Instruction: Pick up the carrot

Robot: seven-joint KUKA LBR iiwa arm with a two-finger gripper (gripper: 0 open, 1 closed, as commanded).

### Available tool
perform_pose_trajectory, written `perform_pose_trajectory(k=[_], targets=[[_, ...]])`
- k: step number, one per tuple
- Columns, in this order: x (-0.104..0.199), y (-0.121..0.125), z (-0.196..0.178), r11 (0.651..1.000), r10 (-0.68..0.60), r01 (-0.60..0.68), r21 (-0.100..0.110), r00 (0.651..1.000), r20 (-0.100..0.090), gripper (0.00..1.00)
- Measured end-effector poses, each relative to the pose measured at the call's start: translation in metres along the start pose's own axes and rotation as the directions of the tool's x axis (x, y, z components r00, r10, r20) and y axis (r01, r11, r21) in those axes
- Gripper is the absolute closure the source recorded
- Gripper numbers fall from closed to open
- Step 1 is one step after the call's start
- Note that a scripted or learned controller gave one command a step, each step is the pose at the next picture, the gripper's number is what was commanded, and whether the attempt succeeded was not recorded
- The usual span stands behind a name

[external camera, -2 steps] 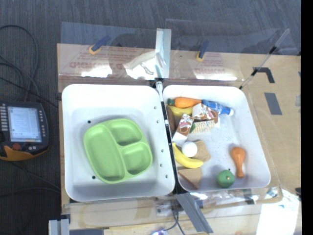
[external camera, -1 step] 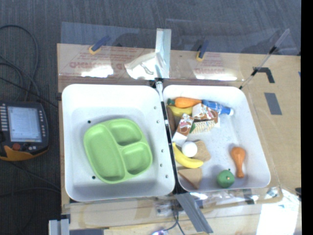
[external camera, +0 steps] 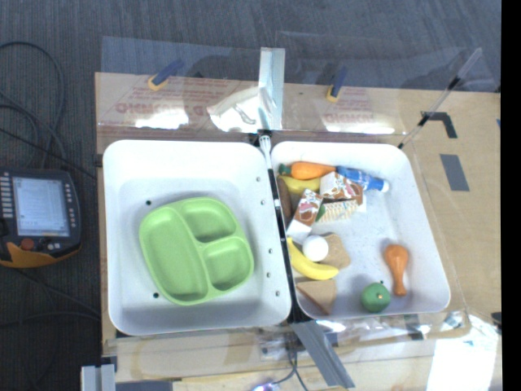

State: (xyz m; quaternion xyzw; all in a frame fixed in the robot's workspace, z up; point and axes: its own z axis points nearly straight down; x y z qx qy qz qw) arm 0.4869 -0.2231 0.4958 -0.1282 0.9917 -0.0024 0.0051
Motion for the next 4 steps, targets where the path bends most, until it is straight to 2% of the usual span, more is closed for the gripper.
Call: perform_pose_trajectory(k=[4], targets=[[-0.008, 0.000, -0.042, 1.000, -0.003, 0.002, 0.012, 1.000, 0.022, 1.00]])
